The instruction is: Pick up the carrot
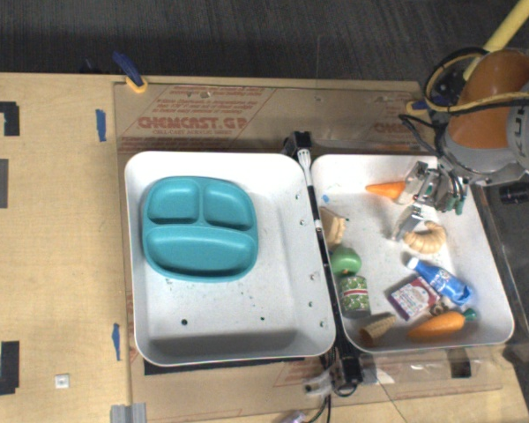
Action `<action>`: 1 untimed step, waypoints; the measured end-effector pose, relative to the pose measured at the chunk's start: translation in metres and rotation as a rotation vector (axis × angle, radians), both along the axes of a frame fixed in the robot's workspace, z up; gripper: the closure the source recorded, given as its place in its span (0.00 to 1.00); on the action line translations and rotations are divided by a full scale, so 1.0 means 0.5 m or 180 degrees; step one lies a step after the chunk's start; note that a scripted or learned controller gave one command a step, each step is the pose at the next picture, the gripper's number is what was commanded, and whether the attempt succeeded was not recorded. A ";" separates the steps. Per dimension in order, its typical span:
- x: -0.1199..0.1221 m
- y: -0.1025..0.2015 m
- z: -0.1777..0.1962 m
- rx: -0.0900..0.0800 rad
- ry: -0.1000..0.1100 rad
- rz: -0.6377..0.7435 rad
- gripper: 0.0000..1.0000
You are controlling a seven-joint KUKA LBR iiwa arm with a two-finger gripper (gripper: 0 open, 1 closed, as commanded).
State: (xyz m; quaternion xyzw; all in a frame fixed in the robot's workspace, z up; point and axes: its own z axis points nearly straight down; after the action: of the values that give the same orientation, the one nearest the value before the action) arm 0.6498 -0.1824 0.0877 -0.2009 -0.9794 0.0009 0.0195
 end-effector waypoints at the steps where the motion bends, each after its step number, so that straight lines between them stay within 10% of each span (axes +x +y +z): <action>1: 0.000 0.018 0.000 -0.0017 0.0013 -0.0643 0.00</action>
State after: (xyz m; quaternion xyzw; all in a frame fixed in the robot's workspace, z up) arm 0.6498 -0.1736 0.0876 -0.2986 -0.9541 0.0019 0.0210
